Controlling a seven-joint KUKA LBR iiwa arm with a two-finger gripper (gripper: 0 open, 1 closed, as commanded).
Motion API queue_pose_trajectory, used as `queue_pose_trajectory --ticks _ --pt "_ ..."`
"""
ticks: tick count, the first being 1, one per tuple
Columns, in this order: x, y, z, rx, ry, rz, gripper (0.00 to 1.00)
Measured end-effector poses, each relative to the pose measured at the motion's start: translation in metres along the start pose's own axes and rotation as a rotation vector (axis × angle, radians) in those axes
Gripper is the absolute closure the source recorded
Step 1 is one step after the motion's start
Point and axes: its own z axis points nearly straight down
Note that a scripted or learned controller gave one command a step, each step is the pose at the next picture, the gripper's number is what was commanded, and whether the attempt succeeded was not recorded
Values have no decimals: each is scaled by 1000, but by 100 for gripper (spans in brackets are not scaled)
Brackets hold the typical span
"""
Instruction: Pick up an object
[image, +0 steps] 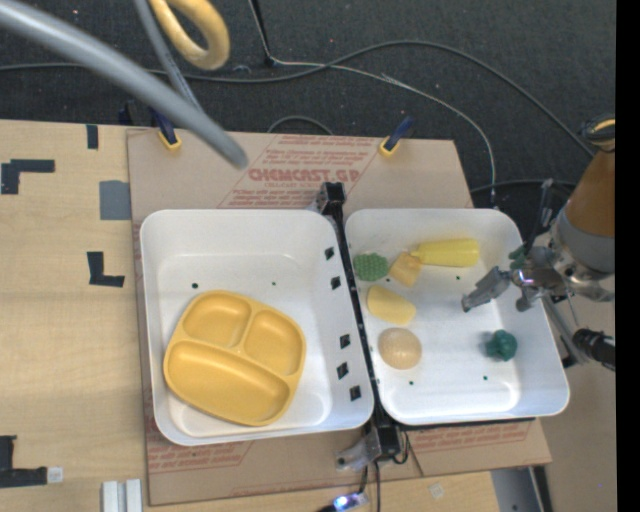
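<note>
We're looking at the small green object (501, 346) lying near the right wall of the right bin (452, 401), well apart from the yellow pieces (392, 306) further left. The claw (492, 288) hangs just above it, nothing gripped; whether it's wide or narrow, we can't tell. Our worry: that piece looks rounded and sits near the wall, so it could slip away.

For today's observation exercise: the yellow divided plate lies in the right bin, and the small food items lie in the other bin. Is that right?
Not quite. The camera view shows the yellow divided plate in the left bin; the small food items lie in the right bin.
</note>
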Motion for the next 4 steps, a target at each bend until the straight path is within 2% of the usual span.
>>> queue_pose_trajectory --ticks 1,2,3,4 --pt "0 3 -7 -12 -3 -4 0" --pt "-9 4 47 -8 -2 -3 0" --pt "-3 3 110 -7 -1 -5 0" --pt "-3 3 115 -15 -5 -4 0"
